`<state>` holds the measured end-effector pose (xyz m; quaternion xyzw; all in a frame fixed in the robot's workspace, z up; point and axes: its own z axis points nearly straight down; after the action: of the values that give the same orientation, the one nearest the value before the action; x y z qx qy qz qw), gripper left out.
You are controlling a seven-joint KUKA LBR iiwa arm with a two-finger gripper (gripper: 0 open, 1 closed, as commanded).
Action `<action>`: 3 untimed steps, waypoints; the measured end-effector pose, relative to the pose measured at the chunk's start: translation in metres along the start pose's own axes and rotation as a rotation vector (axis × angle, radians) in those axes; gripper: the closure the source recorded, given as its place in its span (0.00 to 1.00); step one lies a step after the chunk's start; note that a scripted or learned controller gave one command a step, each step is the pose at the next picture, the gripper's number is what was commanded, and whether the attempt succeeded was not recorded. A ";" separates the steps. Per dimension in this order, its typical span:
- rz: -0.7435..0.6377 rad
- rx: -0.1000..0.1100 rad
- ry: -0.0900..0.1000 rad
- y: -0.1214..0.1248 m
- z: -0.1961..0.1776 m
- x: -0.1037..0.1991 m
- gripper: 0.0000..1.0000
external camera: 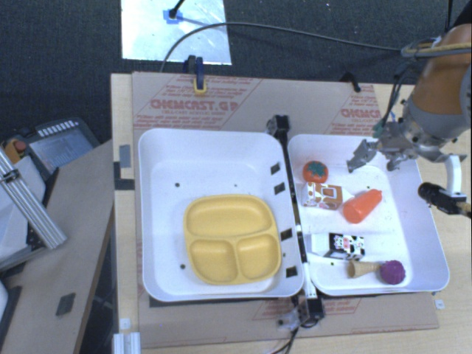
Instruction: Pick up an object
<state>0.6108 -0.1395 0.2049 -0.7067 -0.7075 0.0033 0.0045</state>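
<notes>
The right bin (424, 231) holds several small objects. A red-orange tomato with a green top (315, 171) lies at its upper left, with a white and orange box (323, 195) just below it. An orange carrot (362, 206) rests mid-bin. A black-and-white patterned block (346, 245) and a cone with a purple scoop (380, 271) lie near the front. My gripper (377, 158) hovers over the bin's back edge, up and right of the tomato. Its fingers are spread open with nothing between them.
The left bin (166, 168) holds a yellow divided plate (232, 238). A black clip strip (287, 198) runs between the two bins. The arm's grey and orange body (442, 87) fills the upper right. A cable (310, 32) crosses the dark floor behind the bench.
</notes>
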 end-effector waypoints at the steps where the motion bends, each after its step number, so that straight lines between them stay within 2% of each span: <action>1: -0.002 -0.012 -0.002 0.003 -0.007 0.000 0.00; 2: -0.001 -0.012 -0.003 0.011 0.037 -0.003 0.00; 3: 0.002 -0.017 -0.002 0.004 0.090 -0.003 0.00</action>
<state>0.6142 -0.1419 0.1153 -0.7073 -0.7069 -0.0021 -0.0023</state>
